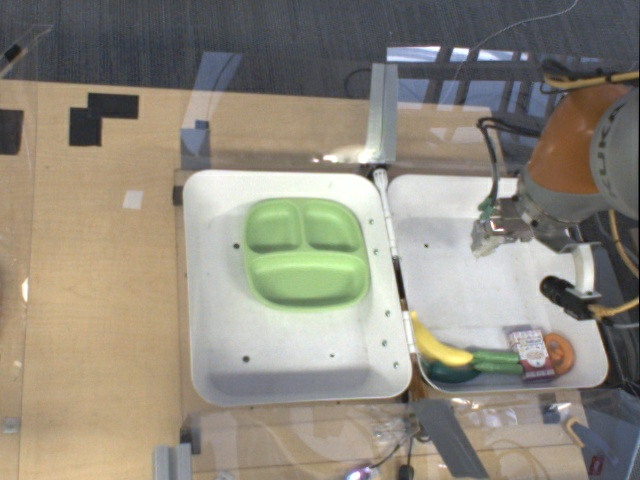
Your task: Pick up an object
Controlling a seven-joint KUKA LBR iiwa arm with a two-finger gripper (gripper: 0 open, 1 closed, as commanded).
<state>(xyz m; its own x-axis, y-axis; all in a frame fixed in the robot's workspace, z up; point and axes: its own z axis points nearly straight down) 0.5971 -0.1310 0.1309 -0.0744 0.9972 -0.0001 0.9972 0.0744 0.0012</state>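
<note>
In the right bin (pixel 450 268) several small objects lie along the front wall: a yellow banana (pixel 437 345), a green vegetable-like piece (pixel 490 361), a small purple-and-white packet (pixel 530 352) and an orange round piece (pixel 558 352). My gripper (pixel 491 230) hangs over the back right part of that bin, well behind those objects. Nothing shows between its fingers. The grey arm with its orange band (pixel 570 158) comes in from the right.
The left bin (pixel 215 288) holds a green divided plate (pixel 303 251) near its middle. A metal divider post (pixel 384 108) stands behind the seam between the bins. Black cables run by the arm at the right edge.
</note>
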